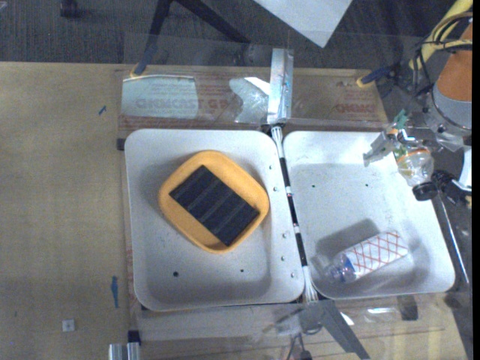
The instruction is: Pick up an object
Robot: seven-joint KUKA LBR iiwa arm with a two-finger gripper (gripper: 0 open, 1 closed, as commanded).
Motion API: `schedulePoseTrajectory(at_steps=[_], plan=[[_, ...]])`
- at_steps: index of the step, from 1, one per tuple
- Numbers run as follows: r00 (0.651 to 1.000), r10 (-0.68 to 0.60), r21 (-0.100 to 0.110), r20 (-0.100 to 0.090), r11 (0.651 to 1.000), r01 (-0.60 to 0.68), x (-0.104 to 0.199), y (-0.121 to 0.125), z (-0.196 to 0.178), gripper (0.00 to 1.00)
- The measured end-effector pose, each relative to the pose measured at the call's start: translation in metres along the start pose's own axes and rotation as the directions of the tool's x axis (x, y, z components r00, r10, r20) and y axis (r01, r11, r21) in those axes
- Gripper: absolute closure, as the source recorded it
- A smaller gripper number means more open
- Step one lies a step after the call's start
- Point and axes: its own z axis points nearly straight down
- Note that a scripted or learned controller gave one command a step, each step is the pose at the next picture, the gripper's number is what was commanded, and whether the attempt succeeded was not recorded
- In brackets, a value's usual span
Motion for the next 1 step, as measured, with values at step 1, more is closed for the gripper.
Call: schedulePoseTrajectory(at_steps=[1], plan=[[0.989, -0.148, -0.002, 0.001, 0.989, 0.148, -0.0256, -0.0266, 0.1083, 0.0]])
